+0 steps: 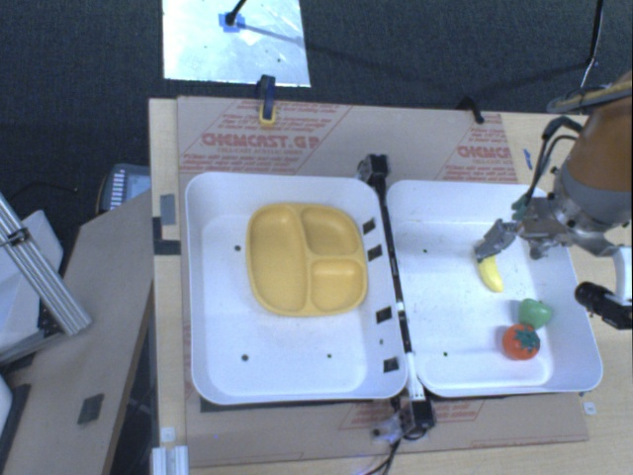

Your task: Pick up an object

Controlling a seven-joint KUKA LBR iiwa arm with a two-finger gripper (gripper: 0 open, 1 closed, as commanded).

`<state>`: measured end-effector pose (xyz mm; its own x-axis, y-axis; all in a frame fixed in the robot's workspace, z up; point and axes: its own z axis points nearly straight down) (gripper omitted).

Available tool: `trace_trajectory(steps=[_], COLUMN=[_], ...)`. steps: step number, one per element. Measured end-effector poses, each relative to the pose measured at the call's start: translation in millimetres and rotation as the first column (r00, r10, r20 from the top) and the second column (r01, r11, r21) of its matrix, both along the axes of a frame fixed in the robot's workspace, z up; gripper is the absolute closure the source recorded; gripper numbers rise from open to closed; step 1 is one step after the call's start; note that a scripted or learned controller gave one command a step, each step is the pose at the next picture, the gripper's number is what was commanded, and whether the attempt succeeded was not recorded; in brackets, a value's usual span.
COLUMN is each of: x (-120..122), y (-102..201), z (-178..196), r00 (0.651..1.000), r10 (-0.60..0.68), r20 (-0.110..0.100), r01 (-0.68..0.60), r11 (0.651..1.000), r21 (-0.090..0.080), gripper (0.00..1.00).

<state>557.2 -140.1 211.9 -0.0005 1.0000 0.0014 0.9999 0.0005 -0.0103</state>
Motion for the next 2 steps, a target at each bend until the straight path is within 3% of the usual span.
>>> trace_trajectory(steps=[1, 2], x=[3, 0], y=[0, 7], z=[6, -38], r00=[1.000, 1.000], r10=[0.002, 0.001], r20=[0.011, 0.008], r01=[-0.002, -0.001], r11=[1.000, 1.000], r21=[-0.002, -0.001], gripper=[0.00, 0.00])
